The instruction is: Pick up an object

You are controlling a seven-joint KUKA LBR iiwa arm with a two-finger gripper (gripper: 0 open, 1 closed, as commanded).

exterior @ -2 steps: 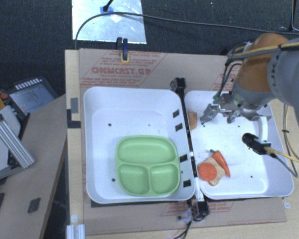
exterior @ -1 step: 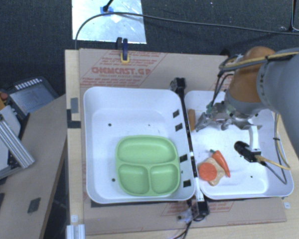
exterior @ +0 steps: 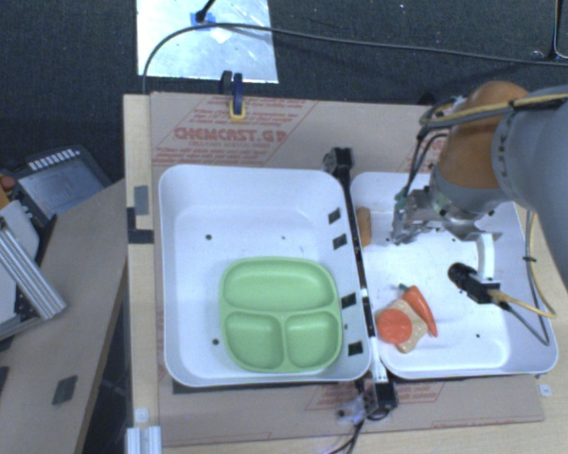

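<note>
Orange plastic toy carrot (exterior: 419, 309) lies in right white bin (exterior: 525, 348), near its front; likely light, rigid, slick; grab mid-body across the width; gripper (exterior: 404, 227) fingers: can't tell, nothing visibly held.

A green divided tray (exterior: 279, 315) is lying in the left white bin (exterior: 185, 197), toward its near edge. A yellow-handled clamp (exterior: 235, 97) is gripping the cardboard sheet (exterior: 265, 130) behind this bin. Farther behind the bin, a shiny metal plate (exterior: 170, 26) is lying on the dark floor, with a black cable (exterior: 161, 50) crossing it.
</note>
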